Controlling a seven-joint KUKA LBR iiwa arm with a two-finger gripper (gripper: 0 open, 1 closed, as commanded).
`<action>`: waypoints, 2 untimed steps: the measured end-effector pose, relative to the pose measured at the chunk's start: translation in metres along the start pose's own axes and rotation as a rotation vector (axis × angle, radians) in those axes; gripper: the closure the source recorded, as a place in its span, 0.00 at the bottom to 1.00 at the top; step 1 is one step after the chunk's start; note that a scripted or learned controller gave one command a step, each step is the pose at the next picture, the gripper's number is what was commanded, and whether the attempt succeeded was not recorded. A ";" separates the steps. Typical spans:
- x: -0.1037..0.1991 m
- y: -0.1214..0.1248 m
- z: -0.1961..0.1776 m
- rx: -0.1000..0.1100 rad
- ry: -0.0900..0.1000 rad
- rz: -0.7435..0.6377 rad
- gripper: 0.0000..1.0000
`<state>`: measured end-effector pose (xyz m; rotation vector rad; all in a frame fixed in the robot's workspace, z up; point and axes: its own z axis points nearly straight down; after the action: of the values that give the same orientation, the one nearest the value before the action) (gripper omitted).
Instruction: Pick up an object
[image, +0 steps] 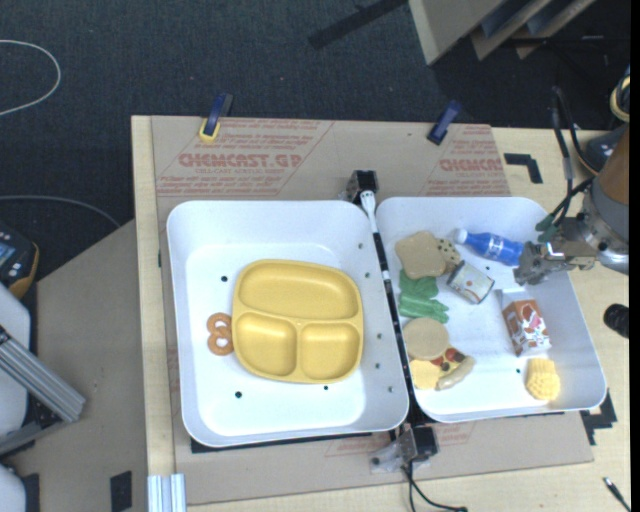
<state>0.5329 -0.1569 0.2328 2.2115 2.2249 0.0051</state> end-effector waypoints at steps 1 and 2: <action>0.030 0.048 0.002 -0.001 0.000 0.000 1.00; 0.071 0.081 -0.005 -0.001 0.000 0.001 1.00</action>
<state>0.6138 -0.0854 0.2383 2.2117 2.2238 0.0060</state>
